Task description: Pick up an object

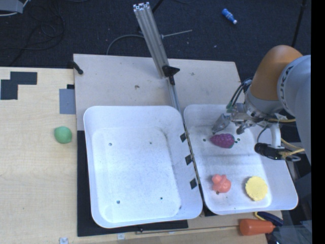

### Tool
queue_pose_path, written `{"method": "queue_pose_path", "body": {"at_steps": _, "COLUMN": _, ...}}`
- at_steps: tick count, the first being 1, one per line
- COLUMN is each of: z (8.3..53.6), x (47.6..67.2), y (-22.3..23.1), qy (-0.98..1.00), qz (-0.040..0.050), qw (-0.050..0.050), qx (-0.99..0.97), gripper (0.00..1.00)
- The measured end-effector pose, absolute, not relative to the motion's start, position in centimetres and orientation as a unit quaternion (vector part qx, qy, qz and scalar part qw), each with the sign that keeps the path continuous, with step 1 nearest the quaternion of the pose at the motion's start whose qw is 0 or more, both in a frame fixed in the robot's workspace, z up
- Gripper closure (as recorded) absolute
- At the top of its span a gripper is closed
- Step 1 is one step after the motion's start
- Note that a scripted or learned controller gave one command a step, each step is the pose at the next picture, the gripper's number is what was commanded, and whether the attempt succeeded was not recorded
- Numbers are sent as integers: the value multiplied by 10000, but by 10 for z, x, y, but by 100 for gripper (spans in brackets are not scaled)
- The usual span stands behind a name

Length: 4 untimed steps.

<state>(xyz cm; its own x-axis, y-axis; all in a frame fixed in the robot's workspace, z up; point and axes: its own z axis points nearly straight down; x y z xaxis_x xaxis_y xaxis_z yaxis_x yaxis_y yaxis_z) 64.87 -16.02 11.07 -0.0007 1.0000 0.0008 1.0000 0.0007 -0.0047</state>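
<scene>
Hovering — fingers spread above purple berry | right bin

— Can we read any text, label, brand or number anywhere here?

— No, we find nothing legible. The two white bins, the left bin and the right bin, carry no print we can make out, just small dark specks.

— What about the black shapes on the wooden tabletop?

— We see plain dark patches there, not letters or digits.

— And the arm's orange band?

— We make out no logo or lettering on it.

— The small blue item on the dark floor?

— Too small for us to tell whether it bears any marking.
</scene>
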Motion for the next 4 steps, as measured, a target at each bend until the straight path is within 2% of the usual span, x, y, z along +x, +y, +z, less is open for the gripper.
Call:
{"method": "queue_pose_path", "body": {"at_steps": 1, "z": 124, "x": 650, "y": -161, "qy": -7072, "qz": 1, "qw": 0, "qx": -7070, "gripper": 100}}
{"method": "queue_pose_path", "body": {"at_steps": 2, "z": 166, "x": 648, "y": -165, "qy": -7066, "qz": -6, "qw": -10, "qx": -7076, "gripper": 100}}
{"method": "queue_pose_path", "body": {"at_steps": 4, "z": 262, "x": 659, "y": -162, "qy": -7072, "qz": -13, "qw": -19, "qx": -7070, "gripper": 100}}
